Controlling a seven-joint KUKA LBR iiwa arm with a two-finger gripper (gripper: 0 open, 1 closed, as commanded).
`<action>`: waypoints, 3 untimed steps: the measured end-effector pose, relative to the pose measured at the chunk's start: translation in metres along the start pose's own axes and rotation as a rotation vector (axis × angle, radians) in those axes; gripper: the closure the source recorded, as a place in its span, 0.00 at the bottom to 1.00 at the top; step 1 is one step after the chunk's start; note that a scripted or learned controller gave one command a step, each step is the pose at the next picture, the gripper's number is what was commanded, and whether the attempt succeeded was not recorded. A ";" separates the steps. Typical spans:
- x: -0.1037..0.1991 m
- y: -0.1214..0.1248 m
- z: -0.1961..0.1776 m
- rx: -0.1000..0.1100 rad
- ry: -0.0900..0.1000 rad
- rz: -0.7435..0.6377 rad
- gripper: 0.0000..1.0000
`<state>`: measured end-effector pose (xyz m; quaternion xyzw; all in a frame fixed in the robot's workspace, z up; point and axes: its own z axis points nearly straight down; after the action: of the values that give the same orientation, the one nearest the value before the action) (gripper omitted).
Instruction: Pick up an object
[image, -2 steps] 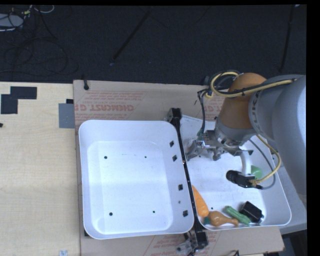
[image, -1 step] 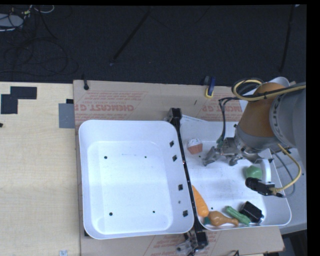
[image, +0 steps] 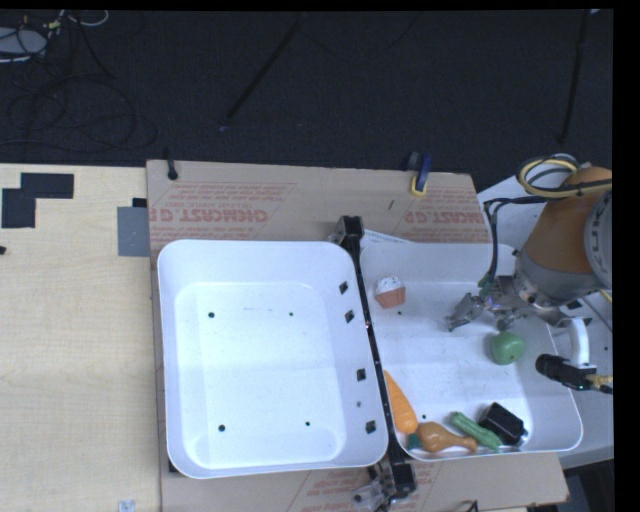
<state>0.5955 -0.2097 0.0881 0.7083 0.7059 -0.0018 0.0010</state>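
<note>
A robotics lab: taped cardboard (image: 300, 200) under white bins (image: 180, 300), loose cables (image: 60, 30).

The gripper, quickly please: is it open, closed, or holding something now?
Gripper: open, holding nothing, low in the right bin, left of the green ball.

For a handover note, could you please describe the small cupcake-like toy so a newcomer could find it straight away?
Start at the right-hand bin. Near its far left corner, beside the black divider, sits the cupcake-like toy, alone. Unlike the carrot and other items along the near edge, it has a white top over a pinkish-orange base.
</note>
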 end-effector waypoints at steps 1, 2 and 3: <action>0.001 0.000 -0.009 0.001 0.004 0.004 1.00; 0.009 -0.117 -0.001 0.002 0.006 0.000 1.00; 0.065 -0.060 -0.066 -0.005 0.004 -0.009 1.00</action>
<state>0.5356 -0.1438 0.1544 0.7052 0.7090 0.0015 0.0015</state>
